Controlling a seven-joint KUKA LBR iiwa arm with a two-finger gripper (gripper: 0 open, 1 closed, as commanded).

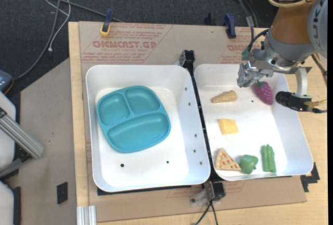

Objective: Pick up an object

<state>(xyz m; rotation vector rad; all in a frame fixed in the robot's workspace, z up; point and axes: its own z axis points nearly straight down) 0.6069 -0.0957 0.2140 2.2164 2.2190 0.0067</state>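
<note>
Over the right bin (291, 164), near its far edge, the pincer (248, 79) hangs from the grey and orange arm (294, 15) that reaches in from the right. Whether it is open or closed cannot be told from this slant, since the wrist body hides most of it. Nothing can be seen held in it.

Just beside the pincer, on its right, lies a bunch of purple grapes (264, 92), close enough that it may be touching; contact cannot be confirmed. A pale cone-shaped piece (224, 97) lies on the bin floor a little to the near left of the pincer, apart from it. Further toward the near side sits a yellow cheese block (228, 126), well apart from the pincer. Along the near edge lie a pizza slice (226, 160), a green pepper (248, 163) touching or just beside it, and a green bean pod (268, 158) to the right of the pepper.

Beside it, the left bin (99, 114) holds a teal divided plate (134, 118), lying flat near the middle. Both bins rest on the cardboard-covered table (135, 41)
</note>
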